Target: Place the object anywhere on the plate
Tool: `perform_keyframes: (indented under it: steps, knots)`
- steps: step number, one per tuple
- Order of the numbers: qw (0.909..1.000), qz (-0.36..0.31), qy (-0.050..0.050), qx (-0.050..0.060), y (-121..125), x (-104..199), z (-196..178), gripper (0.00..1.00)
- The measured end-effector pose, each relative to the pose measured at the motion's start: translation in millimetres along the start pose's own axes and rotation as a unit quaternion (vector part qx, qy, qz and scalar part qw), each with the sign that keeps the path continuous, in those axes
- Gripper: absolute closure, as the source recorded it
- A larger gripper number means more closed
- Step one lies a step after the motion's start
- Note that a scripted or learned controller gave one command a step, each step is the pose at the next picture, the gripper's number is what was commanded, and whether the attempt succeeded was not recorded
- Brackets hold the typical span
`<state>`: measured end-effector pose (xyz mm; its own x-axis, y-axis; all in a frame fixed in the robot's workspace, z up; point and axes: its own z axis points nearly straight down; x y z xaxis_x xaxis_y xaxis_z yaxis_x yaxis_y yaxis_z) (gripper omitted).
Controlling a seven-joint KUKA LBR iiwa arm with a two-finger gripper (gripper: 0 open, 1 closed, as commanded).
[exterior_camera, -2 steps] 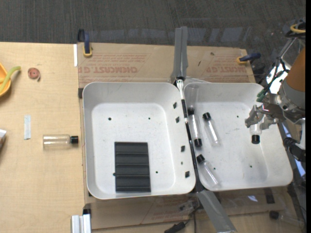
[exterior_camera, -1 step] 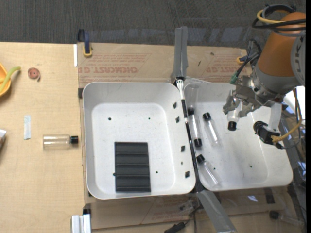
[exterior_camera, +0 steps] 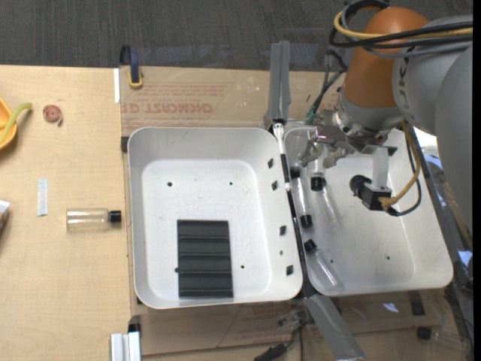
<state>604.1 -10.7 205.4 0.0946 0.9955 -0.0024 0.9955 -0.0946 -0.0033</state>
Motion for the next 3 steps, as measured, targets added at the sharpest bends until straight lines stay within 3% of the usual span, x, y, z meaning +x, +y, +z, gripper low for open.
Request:
perform_keyframes:
  steps: [1,2,3]
  knots:
    - [1.0000,0.008,0.000,0.000,25,86,-5,1.00]
    - [0.9834,0.182,-0.001,0.000,39,166,-2,1.00]
    - [0.9681,0.251,-0.001,0.001,-89,190,101,1.00]
